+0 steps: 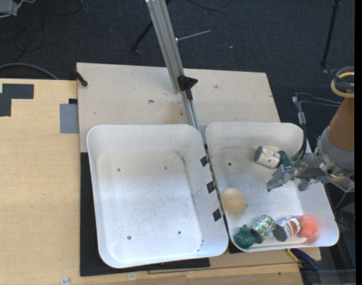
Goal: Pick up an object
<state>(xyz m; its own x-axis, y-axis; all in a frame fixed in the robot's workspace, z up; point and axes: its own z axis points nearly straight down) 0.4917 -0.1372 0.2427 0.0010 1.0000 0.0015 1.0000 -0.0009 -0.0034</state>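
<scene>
The right bin (228, 136) holds several objects. A small silver and tan can (266, 156) lies near its far side, with a green item (283, 158) touching its right end. A tan ball (233, 200) rests near the bin's left wall. Along the near edge lie a dark green lump (246, 237), a green and silver can (264, 224), a dark bottle with a red and white label (287, 228) and an orange ball (309, 226). My gripper (288, 184) hangs over the right part of this bin, just below the small can, open with nothing between its fingers.
The left bin (97, 159) lies beside the right one, with small black clips on the shared rim (208, 171). A slanted aluminium post (169, 43) rises behind the bins. A light wooden table (32, 183) borders the left side.
</scene>
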